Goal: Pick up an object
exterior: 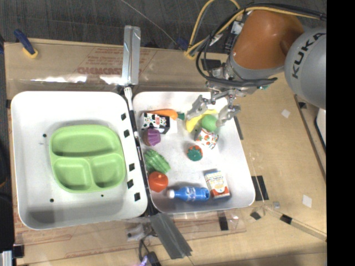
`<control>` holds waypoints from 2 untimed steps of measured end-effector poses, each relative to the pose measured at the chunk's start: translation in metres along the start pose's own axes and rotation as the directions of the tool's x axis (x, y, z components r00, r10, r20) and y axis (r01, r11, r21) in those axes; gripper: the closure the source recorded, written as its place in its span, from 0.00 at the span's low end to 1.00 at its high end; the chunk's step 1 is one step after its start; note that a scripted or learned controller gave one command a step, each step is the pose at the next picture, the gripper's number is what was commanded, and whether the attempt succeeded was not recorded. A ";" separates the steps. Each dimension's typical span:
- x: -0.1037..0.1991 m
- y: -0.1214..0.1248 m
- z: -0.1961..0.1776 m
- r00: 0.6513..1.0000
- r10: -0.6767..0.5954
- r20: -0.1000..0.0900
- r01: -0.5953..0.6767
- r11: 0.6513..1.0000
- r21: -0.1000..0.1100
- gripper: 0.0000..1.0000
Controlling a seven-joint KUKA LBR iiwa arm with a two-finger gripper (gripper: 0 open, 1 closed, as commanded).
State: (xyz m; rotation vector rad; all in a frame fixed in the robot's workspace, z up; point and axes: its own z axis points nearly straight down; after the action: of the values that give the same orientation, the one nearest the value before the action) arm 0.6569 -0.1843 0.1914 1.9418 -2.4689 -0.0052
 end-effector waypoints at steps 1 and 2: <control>0.045 0.080 0.100 0.996 0.089 0.000 -0.089 0.996 0.000 0.00; 0.043 0.076 0.098 1.000 0.023 0.000 -0.023 1.000 0.007 0.00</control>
State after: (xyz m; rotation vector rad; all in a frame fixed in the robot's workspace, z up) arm 0.5731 -0.2076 0.0931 1.9154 -2.4947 0.0030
